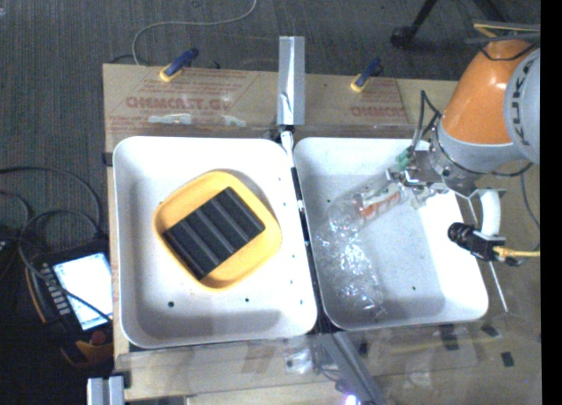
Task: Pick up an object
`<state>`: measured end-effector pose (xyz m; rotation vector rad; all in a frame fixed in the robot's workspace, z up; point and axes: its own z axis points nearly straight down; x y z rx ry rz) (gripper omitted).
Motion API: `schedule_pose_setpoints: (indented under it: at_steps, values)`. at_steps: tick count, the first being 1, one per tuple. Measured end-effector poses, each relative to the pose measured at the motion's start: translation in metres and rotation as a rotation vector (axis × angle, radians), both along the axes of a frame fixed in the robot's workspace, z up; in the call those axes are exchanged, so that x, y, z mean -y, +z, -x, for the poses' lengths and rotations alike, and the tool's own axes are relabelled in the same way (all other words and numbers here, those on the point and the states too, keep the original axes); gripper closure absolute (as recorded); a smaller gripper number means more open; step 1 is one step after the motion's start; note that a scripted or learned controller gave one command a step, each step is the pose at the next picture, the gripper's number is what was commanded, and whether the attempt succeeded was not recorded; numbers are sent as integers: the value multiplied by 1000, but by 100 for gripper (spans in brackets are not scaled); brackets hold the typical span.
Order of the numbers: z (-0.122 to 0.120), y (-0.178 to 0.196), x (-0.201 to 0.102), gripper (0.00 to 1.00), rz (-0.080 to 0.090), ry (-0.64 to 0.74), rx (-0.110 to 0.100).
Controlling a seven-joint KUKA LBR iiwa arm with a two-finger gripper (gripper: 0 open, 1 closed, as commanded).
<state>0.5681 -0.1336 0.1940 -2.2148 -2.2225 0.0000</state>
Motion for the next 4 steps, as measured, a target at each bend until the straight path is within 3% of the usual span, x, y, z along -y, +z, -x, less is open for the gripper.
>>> schedule_pose_setpoints:
  at_steps: [1,2,3,4]
  values:
    - [0,9,-6,0,-1,-37,2]
    - [-36,-60,39,0,1,117,4]
    - [-37,-87,48,0,15,227,41]
    - [-28,-88,37,0,27,255,51]
